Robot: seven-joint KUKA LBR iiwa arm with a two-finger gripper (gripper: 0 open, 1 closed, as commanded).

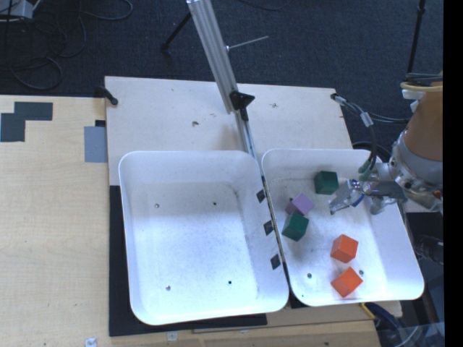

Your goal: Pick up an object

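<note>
The right bin (394,284) holds several small blocks. A green cube (326,182) lies near its back and a purple cube (301,204) sits by the divider. A dark green cube (295,227) touches the purple one's front. Two orange cubes (344,249) (346,281) lie toward the front. My gripper (357,205) hangs over the right side of this bin, just right of the green cube and above the nearer orange cube. It is open, with nothing between its fingers.
The left bin (137,194) stands beside the right one, with black clips along the shared rim (268,226). A slanted aluminium post (217,56) rises behind the bins. Cables run by the arm at the right.
</note>
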